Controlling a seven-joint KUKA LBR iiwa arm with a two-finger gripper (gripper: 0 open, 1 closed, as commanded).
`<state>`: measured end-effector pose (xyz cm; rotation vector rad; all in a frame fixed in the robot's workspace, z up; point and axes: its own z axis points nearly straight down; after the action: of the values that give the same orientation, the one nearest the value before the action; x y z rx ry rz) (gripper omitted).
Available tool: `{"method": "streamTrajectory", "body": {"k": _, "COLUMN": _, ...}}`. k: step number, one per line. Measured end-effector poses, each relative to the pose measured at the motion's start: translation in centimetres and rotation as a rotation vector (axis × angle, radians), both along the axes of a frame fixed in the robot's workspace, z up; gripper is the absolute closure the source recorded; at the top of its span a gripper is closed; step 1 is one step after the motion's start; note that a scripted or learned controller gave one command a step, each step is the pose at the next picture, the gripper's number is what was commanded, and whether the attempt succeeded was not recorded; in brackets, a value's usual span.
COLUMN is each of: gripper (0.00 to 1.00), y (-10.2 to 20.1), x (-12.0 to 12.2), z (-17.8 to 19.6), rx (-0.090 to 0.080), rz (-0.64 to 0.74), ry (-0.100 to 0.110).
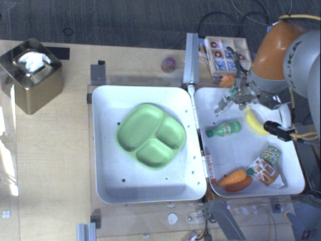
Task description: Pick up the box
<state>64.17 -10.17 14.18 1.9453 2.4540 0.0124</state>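
The box is a small brown, white and orange carton lying tilted in the right bin, near its front right corner. Its green-and-white end points to the back. My gripper hangs over the back left part of the same bin, well away from the box, to its upper left. Nothing shows in the gripper.
Also in the right bin: a green bottle, a yellow banana and a carrot lying just left of the box. A green divided tray lies in the left bin. A patterned flat box rests beyond the bins.
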Motion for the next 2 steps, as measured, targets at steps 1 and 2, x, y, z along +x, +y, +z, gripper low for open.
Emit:
{"method": "streamTrajectory", "body": {"k": 1, "gripper": 0.00, "y": 1.2, "x": -3.2, "z": -5.3, "rx": 0.000, "rz": -0.061, "ry": 0.000}}
{"method": "streamTrajectory", "body": {"k": 2, "gripper": 0.00, "y": 1.4, "x": -12.3, "z": -5.1, "rx": 0.001, "rz": -0.176, "ry": -0.003}}
